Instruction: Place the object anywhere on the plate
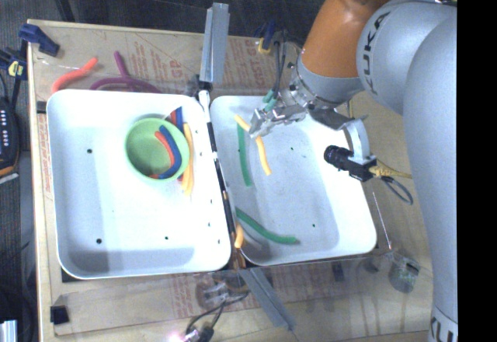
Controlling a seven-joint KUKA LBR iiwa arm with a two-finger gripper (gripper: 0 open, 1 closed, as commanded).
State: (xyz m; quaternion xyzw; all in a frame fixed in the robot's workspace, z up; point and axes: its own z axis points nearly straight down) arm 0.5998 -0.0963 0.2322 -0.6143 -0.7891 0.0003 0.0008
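Note:
A green plate (152,152) lies in the left bin (101,208). Red, blue, yellow and orange strips (175,148) rest on the plate's right side. In the right bin (326,208) lie a green strip (245,155), a yellow strip (264,155), a short yellow piece (242,124) and a longer green strip (268,230) near the front. My gripper (260,123) hangs over the right bin's far left corner, right beside the short yellow piece and above the upper ends of the green and yellow strips.
A metal divider (220,169) runs between the bins. Orange and purple strips (93,78) lie on the bench behind the left bin. A black cable fitting (347,160) juts from the arm over the right bin. A small orange piece (238,237) sits at the right bin's front left corner.

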